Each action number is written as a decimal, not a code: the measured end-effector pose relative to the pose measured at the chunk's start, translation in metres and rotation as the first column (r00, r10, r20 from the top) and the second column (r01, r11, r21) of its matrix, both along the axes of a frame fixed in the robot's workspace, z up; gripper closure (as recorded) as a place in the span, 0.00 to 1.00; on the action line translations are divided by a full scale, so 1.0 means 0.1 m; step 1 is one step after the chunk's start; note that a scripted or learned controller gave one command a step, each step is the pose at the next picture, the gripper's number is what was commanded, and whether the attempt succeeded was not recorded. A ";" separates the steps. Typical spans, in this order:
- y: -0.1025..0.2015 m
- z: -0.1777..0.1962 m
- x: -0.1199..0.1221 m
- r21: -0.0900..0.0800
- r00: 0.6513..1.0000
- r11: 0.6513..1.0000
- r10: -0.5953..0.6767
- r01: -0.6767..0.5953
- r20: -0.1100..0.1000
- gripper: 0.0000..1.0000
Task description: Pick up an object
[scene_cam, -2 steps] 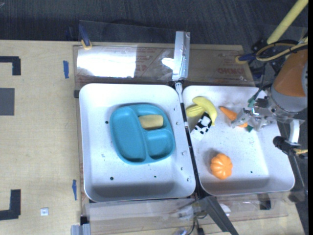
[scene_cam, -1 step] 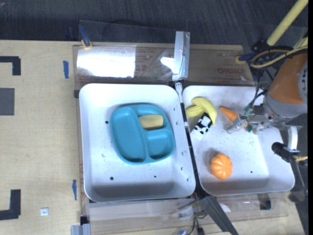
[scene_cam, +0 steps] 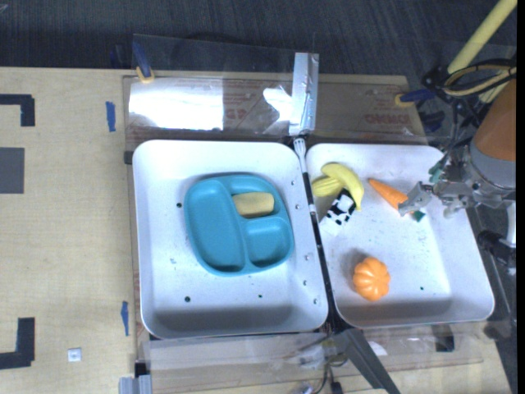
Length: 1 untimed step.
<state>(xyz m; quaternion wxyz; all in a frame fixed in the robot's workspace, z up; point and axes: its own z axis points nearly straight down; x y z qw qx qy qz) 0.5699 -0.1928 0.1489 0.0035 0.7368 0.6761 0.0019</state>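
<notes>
The right bin (scene_cam: pixel 426 298) holds a yellow banana (scene_cam: pixel 338 180) at its upper left, a small black-and-white object (scene_cam: pixel 340 210) just below it, an orange carrot (scene_cam: pixel 387 192) in the middle top, and a small orange pumpkin (scene_cam: pixel 372 278) lower down. My gripper (scene_cam: pixel 417 205) hangs over the bin's right half, just right of the carrot's thick end, with the grey arm and orange band behind it at the right edge. Nothing shows between the fingers.
The left bin (scene_cam: pixel 164 294) holds a blue divided plate (scene_cam: pixel 215 228) with a yellow block (scene_cam: pixel 253 204) in its upper compartment. A clear plastic sheet and a metal strip (scene_cam: pixel 304 93) lie behind the bins. Cables hang at the upper right.
</notes>
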 end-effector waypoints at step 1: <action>0.01 -0.62 0.54 0.003 0.999 0.999 -0.045 0.045 -0.003 0.00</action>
